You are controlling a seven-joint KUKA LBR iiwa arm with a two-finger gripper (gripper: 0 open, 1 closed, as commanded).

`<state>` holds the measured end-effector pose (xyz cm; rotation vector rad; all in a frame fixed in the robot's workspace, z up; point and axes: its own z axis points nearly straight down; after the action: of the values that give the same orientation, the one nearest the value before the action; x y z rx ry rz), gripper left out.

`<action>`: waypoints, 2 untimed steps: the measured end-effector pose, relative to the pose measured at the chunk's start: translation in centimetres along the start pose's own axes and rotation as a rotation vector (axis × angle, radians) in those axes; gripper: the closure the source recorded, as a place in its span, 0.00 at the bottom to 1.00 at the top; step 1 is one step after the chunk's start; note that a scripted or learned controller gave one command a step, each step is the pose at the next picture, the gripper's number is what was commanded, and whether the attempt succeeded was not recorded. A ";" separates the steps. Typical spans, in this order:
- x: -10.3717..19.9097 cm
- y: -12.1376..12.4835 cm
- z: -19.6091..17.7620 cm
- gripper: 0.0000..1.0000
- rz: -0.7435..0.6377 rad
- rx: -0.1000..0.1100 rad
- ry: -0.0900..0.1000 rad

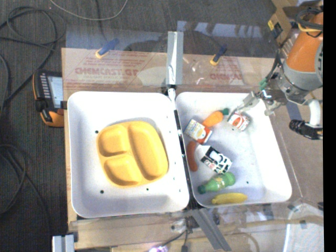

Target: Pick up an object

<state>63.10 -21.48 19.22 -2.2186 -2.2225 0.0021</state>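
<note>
- The cup (pixel 239 122), a small white item with red markings, lies in the upper right part of the right bin (pixel 273 156), just right of the carrot's green end.
- The gripper (pixel 251 103) hangs at the bin's upper right corner, its thin metal fingers (pixel 247 105) slanting down-left so that the tips end just above the cup; I cannot tell whether they are spread or pressed together, or whether they touch the cup.
- The arm (pixel 304 56) comes in from the right, with a rounded orange band over a grey wrist block.
- The carrot (pixel 214 118) is a smooth orange taper, lying tilted next to the carton (pixel 198 130), a small white box with red and yellow print.
- A reddish sausage (pixel 191 156) lies lengthways by the bin's left wall.
- A black-and-white box (pixel 216 159) sits near the middle of the bin.
- A glossy green bottle (pixel 220 182) lies on its side above a banana (pixel 229 198) at the bin's near wall.
- The left bin (pixel 84 193) holds a yellow plastic tray (pixel 132 152) with three rounded compartments.
</note>
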 end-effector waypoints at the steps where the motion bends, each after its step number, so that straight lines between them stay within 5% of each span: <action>1: 0.0 2.6 9.7 0.00 -0.149 -0.002 0.006; 2: -0.4 2.6 8.7 1.00 -0.146 -0.005 -0.002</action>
<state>65.68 -21.86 10.50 -2.0530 -2.3822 -0.0018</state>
